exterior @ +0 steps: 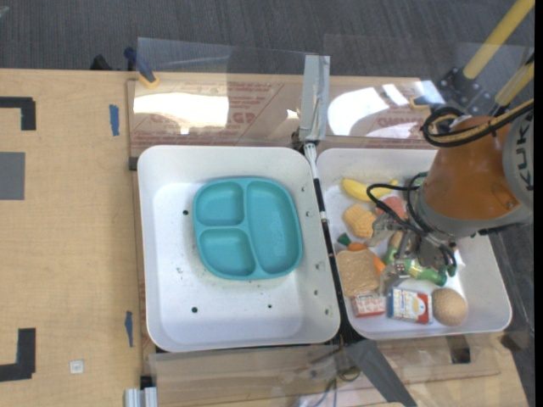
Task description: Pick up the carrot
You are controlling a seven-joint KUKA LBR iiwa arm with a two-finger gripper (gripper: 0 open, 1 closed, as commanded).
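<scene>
Tool (399,253) is low in the right bin (492,299), can't tell its state. Carrot (355,246) is just left of it, wedged between corn (360,220) and bread slice (356,271) (tight cluster). Risk, I'd say: it grabs a neighbour instead.

Bench (68,227) bears two white bins (161,253) (side by side).

There were two white bins (161,253), one teal divided plate (248,226), one banana (361,189), one corn cob (360,220), one bread slice (356,272), one egg (450,305) and one carton (408,304)
</scene>
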